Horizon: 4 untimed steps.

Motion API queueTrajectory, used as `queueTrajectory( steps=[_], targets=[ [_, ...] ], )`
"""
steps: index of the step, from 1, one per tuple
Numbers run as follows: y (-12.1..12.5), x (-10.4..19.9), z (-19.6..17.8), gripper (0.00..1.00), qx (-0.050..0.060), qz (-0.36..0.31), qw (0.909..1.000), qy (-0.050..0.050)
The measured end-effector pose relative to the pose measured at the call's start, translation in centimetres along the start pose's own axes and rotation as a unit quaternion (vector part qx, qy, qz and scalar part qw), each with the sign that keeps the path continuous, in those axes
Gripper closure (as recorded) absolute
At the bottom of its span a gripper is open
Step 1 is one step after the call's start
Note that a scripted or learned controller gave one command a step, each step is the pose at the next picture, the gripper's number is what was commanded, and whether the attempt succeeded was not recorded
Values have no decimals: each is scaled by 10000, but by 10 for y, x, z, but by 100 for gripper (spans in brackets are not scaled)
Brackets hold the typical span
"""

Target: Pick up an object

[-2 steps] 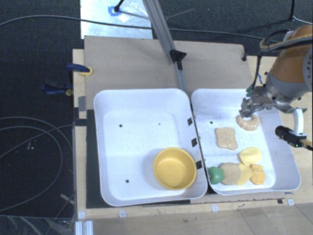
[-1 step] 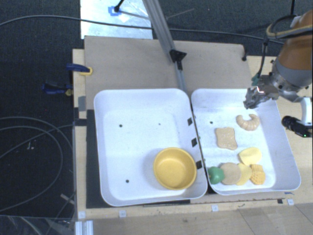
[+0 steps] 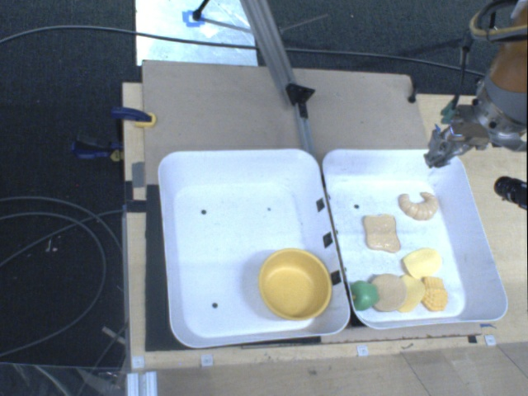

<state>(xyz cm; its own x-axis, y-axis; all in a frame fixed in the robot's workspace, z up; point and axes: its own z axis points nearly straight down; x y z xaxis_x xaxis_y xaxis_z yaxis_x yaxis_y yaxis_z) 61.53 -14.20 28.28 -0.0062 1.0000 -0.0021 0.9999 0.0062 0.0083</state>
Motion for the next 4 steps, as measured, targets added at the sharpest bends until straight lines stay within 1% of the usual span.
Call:
queueTrajectory(
  steps=[1,2,3,4],
  targets=[
    [-22,46,-2,100,29,-13,10000,14],
    [-38,104,2,100,33,-20,10000,21],
    [-50,148,6,100,37,-14,10000,20],
    [-80,189,17,100,48,-13,10000,20]
  ],
)
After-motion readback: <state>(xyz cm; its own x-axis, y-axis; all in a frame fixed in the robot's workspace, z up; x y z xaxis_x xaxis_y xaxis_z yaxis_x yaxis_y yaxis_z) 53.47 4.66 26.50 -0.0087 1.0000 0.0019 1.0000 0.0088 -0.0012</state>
